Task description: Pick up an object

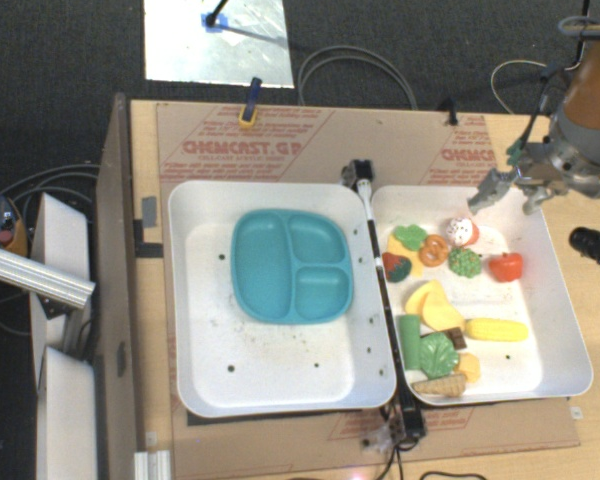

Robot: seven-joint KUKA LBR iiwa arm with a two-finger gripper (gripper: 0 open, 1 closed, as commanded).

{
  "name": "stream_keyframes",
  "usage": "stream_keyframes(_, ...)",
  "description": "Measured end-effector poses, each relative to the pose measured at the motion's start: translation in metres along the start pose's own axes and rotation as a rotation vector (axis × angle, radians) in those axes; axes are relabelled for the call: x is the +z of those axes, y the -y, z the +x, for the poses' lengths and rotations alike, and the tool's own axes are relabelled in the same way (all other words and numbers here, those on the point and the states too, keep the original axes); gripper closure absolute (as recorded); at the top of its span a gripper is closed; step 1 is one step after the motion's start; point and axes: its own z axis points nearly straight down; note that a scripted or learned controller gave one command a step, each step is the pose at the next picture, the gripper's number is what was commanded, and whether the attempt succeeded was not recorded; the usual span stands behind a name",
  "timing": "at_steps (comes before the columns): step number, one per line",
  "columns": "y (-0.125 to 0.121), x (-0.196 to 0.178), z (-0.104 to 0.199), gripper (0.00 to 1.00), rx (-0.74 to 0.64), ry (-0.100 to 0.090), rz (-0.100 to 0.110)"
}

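Where dark carpet surrounds it: cardboard-topped bench (280,138), two white bins (210,368).

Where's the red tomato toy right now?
The red tomato lies in the right bin, near its right wall, just right of the green broccoli piece and above the yellow corn.

Red print is present on the brown cardboard sheet (310,133) lying under the two bins. At its upper left, one line reads roughly "CHEMCAST G P", with smaller lines above and below it too fine to read. The same print repeats at the sheet's upper right, set at a slant and partly legible as "CHEMCAST". No other readable text, numbers or signs found.
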Motion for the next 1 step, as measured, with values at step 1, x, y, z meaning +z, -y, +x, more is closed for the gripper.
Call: stream_keyframes(1,-0.0177,0.0794,0.0015,0.00,-0.002,-0.001,0.006)
